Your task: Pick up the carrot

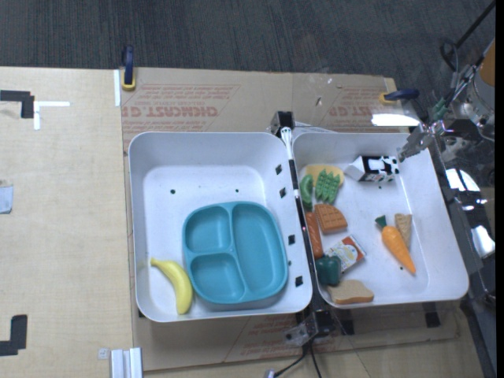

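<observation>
Camera view looks down on the small orange plastic toy carrot [398, 247] with a dark green stub at its top, lying flat in the right-hand shallow white bin [429, 211], toward that bin's right wall, its tip pointing to the near right. It is probably light, stiff and smooth, so it may skid or roll if pinched off-centre; the thick upper half just below the green top looks like the surest place to close across its width. A pale tan wedge-shaped toy [404, 227] sits touching or just beside the carrot's far side, which crowds one flank there, while the side toward the bin's middle is bare white floor. The bin floor looks slick and slightly glossy, offering little friction. The tool [417, 138] hangs at the far right corner of this bin, well apart from the carrot, and whether it is wide or narrow I cannot tell. Other toy foods cluster along the bin's left side; the left white bin [157, 172] holds a teal divided plastic tray [235, 252] and a yellow toy banana [176, 280]. Both bins rest on a brown cardboard sheet over the pale wooden worktop [55, 235].
</observation>
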`<state>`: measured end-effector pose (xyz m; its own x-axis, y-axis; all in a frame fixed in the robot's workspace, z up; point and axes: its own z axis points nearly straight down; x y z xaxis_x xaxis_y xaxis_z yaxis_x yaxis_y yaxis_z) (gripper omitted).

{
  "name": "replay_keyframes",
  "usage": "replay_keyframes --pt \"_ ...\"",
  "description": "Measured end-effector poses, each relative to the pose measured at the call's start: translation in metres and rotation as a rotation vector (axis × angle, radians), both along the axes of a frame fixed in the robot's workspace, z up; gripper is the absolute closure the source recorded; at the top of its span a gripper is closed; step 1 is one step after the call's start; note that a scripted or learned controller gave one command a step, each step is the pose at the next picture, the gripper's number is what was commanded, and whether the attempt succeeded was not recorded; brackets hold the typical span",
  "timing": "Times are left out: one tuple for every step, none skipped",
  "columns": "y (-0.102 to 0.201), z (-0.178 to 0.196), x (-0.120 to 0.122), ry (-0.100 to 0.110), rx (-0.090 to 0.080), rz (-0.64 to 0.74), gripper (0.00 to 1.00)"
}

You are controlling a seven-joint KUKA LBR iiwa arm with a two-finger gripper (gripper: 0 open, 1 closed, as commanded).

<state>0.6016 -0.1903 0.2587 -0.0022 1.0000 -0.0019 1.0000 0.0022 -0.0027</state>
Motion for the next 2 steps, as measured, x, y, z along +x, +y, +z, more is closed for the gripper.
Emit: replay_keyframes --pt "0.020 -0.084 -0.040 -0.002 0.001 0.320 0.00" --pt "-0.009 -0.167 -0.073 -0.003 0.002 0.516 0.00"
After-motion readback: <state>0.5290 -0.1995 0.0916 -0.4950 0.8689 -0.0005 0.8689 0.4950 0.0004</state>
